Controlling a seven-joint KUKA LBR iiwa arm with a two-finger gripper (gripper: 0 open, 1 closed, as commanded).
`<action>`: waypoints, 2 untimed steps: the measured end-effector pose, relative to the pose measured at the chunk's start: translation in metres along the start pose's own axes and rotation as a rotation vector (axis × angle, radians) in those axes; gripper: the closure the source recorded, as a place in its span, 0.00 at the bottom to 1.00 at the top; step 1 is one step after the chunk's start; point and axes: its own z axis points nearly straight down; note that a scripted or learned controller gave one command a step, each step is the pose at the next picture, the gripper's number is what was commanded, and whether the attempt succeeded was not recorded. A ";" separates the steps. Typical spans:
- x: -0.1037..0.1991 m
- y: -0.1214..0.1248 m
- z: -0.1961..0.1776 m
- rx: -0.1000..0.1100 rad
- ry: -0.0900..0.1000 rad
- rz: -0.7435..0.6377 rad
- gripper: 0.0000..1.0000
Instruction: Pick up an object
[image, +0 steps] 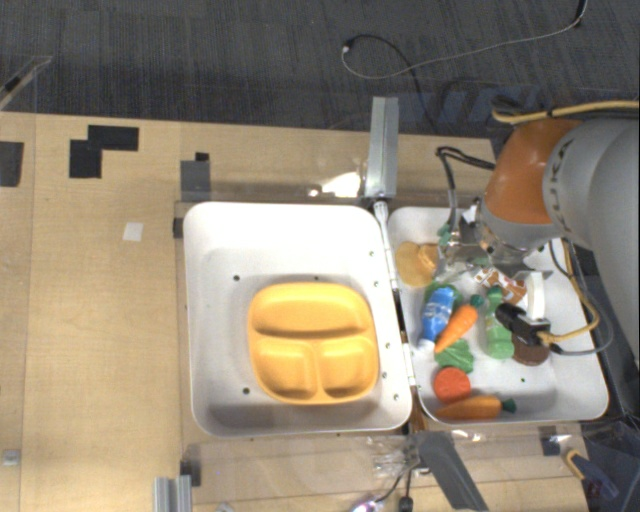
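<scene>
Wooden counter carries two white bins; left bin holds a yellow divided tray. Hand sits low in the right bin, frame right, above the toy carrot and blue bottle. Can't tell its grip state.

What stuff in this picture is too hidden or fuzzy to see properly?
- End effector, camera view: the arm's wrist covers it, so whether it holds anything is unclear.
- Toys under the arm in the right bin: partly covered and too small to name.
- Tan lump by the blue bottle: too blurry to identify.
- Arm: cut off by the right edge.
</scene>
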 end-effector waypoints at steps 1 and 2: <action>0.021 -0.012 -0.078 0.008 -0.001 0.258 1.00; -0.022 -0.040 -0.075 0.011 -0.002 0.452 1.00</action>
